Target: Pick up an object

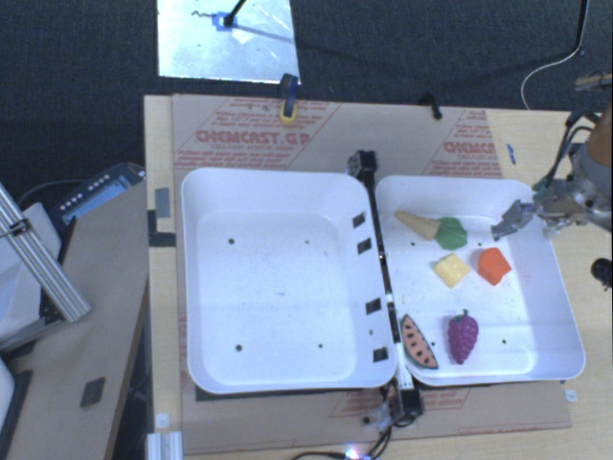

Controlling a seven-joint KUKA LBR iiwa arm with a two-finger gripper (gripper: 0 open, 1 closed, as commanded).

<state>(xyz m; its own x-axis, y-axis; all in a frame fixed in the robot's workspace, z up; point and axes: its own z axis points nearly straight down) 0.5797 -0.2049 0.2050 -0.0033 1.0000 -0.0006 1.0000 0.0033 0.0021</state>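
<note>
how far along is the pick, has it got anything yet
Nothing looks picked yet. The ice cream cone, yellow block, orange block, grapes and watermelon slice all lie in the right bin. In hand: the gripper sits over that bin's upper right part, nothing visible between its fingers. Left: descend, grasp one object and lift it.

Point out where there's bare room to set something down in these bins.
The left bin offers bare floor from wall to wall. In the right bin, room remains right of the grapes. It is crowded around the green cone, yellow block and orange block.
</note>
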